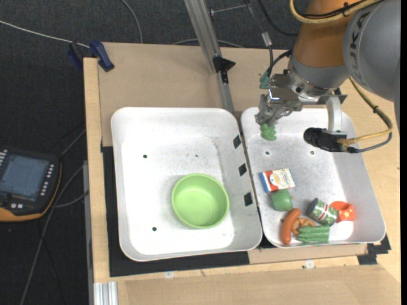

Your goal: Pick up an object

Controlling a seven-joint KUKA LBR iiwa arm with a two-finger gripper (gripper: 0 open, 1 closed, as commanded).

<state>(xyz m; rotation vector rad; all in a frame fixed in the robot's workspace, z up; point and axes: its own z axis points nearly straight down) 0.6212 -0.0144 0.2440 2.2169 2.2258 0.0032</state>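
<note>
In the camera view, the gripper (269, 121) hangs over the far left corner of the right bin (362, 189), its fingers (262, 115) pinching a small green object (269, 132) that dangles just below their tips. Nearer the camera from the fingers, in the same bin, lie a small carton (278, 180), a green ball (282, 201), a sausage (289, 225) and a can (323, 211). Left of the fingers, the left bin (137, 145) holds a green bowl (200, 200).
</note>
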